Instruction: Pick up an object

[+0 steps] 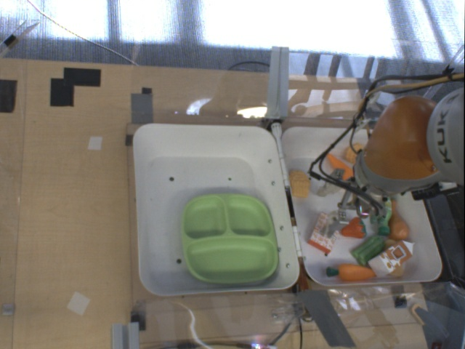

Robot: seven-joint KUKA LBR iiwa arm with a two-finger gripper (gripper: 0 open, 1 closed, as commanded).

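Observation:
My gripper hangs low over the middle of the right bin, under the orange wrist band. Just below it lies a small red-orange piece, with a red and white packet to its left. A green block, a carrot and a white and orange carton lie nearer the front of that bin. A yellow cracker-like piece sits by the bin's left wall. The arm hides part of the bin's back right.
The left bin holds a green divided plate towards its front. More orange pieces lie at the back of the right bin, another at its right. A ridge separates the bins.

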